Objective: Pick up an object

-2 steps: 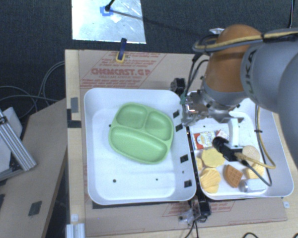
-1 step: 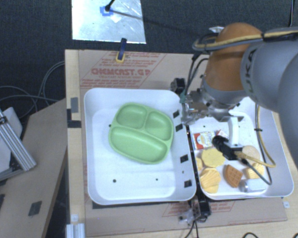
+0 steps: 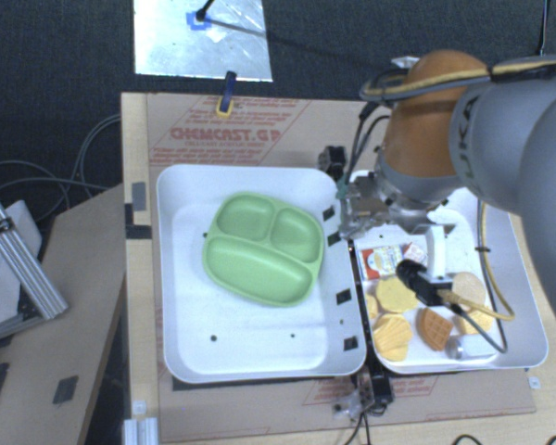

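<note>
The claw (image 3: 361, 213) hangs low over the upper left corner of the right bin (image 3: 535, 337), beneath the grey wrist. The wrist hides it, so I cannot tell whether it is spread or pressed together, and nothing is seen in its grip. Just below it lies a red-and-white packet (image 3: 382, 260). Nearer the front lie yellow slices (image 3: 393, 336) and what looks like a brown waffle (image 3: 434, 327). The left bin (image 3: 190, 318) holds a green divided plate (image 3: 264, 247). Both bins sit on printed cardboard (image 3: 227, 130) on the desk.
</note>
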Motion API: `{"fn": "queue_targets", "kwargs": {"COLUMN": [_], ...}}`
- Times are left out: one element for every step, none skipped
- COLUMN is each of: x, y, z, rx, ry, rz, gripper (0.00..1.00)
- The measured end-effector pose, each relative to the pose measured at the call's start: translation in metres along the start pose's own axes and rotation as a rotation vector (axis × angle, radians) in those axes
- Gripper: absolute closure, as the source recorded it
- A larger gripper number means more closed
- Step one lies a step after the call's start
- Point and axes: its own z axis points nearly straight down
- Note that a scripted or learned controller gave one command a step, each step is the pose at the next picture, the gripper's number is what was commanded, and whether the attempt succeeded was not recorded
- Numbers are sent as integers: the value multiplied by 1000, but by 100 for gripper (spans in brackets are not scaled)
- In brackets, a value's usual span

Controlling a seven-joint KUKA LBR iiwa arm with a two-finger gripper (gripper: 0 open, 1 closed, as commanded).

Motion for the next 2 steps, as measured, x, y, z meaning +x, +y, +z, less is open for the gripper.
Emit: {"fn": "queue_targets", "kwargs": {"x": [9, 4], "y": [-10, -10], "z": [-10, -16], "rx": [-1, -2], "ry": [2, 1], "rz": [-4, -1], "gripper": [100, 100]}}
